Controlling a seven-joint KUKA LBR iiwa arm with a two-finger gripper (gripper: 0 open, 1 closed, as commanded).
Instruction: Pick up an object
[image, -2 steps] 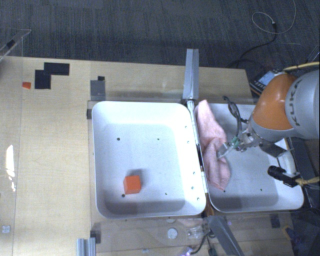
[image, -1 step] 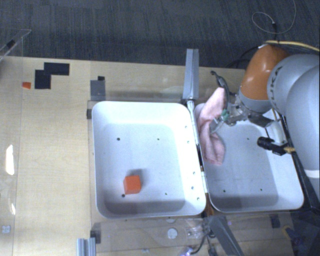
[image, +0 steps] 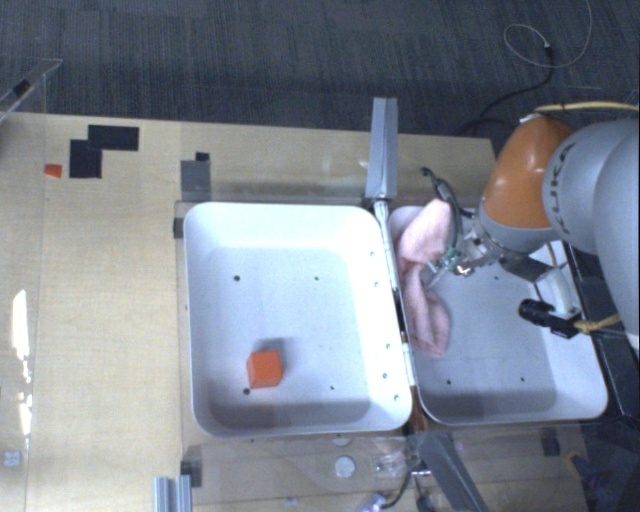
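A pink cloth (image: 424, 275) hangs in a long fold at the left side of the right bin (image: 520, 390), its top edge overlapping the divider between the bins. My gripper (image: 441, 267) reaches in from the right and is shut on the cloth's middle, with the fabric bunched around the fingertips. The cloth's lower end droops toward the bin floor. A small orange cube (image: 265, 369) lies on the floor of the left bin (image: 290, 250), near its front left corner and far from the gripper.
The grey arm with its orange band (image: 520, 180) covers the back right of the right bin. A black cable connector (image: 545, 315) sticks out beside the wrist. A metal post (image: 382, 150) stands behind the divider. Black markers (image: 98, 148) sit on the bench at far left.
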